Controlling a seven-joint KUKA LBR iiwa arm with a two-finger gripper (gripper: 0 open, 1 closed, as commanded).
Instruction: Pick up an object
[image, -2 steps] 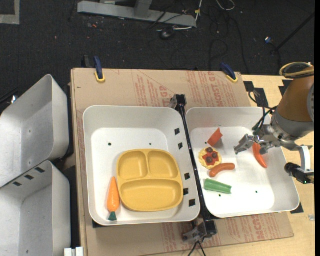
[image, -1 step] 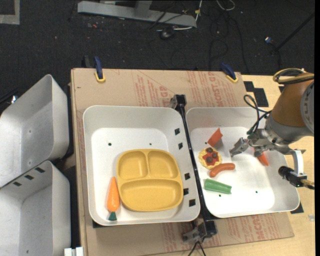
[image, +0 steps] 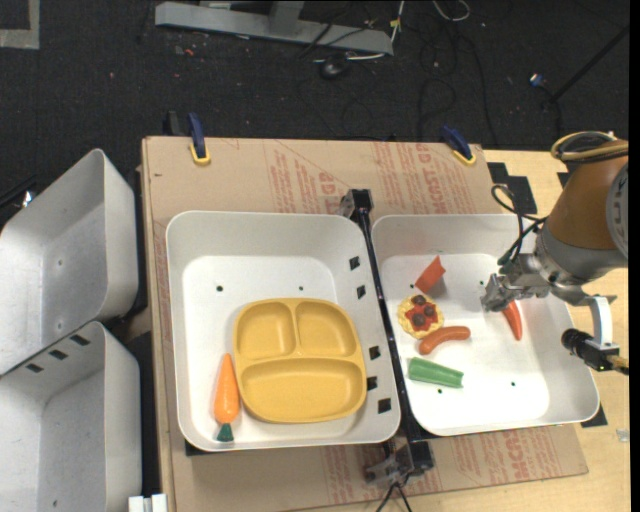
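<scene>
Brown cardboard sheeting (image: 300, 170) is laid over the bench, held at the far edge by two blue-and-yellow clamps (image: 199, 140), with black flooring and cables behind.

Left bin (image: 190, 300): one yellow divided plate (image: 300, 360), three compartments; one orange carrot (image: 227, 392) laid just beside the plate's left edge, green end toward the near wall.

Right bin (image: 560, 400): one red wedge-shaped piece (image: 431, 274); one small pizza slice (image: 420, 314) with dark toppings, just below it; one sausage (image: 444, 339), near the pizza slice; one green pod (image: 436, 373), nearest the front; one red chili pepper (image: 513, 320), set apart to the right.

Gripper (image: 499, 293): lowered into the right bin, positioned just above and left of the chili pepper. Finger spacing cannot be made out; nothing is seen held.
</scene>
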